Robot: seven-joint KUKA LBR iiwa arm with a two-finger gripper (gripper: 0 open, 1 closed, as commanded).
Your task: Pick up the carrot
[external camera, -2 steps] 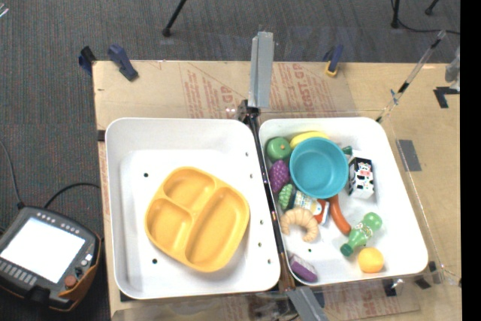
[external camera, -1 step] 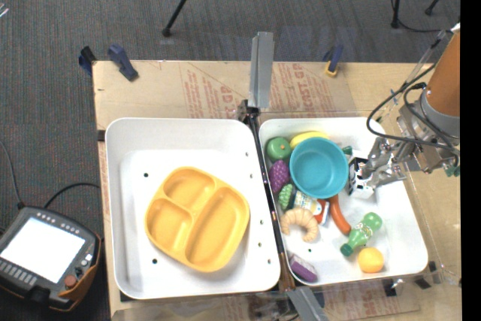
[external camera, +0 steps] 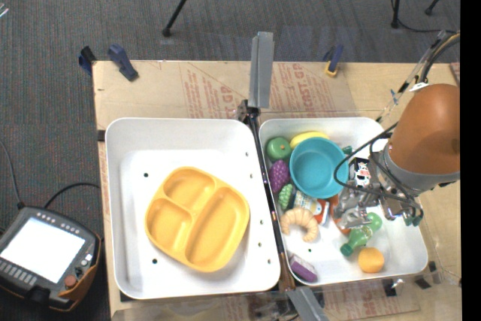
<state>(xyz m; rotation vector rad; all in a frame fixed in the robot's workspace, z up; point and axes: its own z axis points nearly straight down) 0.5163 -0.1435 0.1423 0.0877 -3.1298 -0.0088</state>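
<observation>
One orange carrot (external camera: 325, 211) lies just below the teal bowl (external camera: 316, 168); my tool (external camera: 352, 216) beside it, grip unreadable.

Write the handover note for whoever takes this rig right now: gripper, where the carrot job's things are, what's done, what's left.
Gripper: low in the right bin, among the toy food beside the teal bowl. Its fingers cannot be made out from this angle, and nothing shows between them.
Carrot: not clearly identifiable. An orange-red piece shows between the croissant and the gripper, mostly hidden; it may be the carrot.
Other things: a green bottle-shaped toy and an orange fruit lie just below the gripper. The yellow divided plate sits in the left bin.
Done: arm is down in the right bin.
Left: confirm the carrot, grasp it, lift it.
</observation>
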